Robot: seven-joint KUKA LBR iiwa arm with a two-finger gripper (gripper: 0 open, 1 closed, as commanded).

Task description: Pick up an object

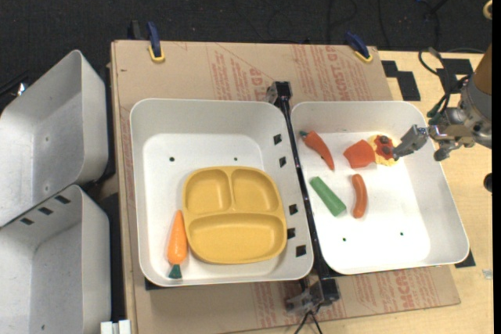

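Bench (235,66) of brown board, bearing two white bins side by side.

Left bin (149,168): yellow tray (233,215) with three compartments, lying flat near the middle; carrot (178,240) just beside the tray's left edge, green end toward the bin's near wall.

Right bin (423,238): red pepper (319,149) near the left wall; green pod (328,195) below it, lying at a slant; sausage (359,195) just right of the pod, nearly upright in the view; orange block (360,153) in the upper part; small yellow and red piece (383,148) touching the block's right side.

Gripper (405,146): reaching in over the right bin's right wall, tip close to the yellow and red piece. Nothing seen between the fingers; whether the jaws are open or closed cannot be told. Arm (473,102) at the view's right edge.

Two further white bins (47,129) stand off the bench at left.
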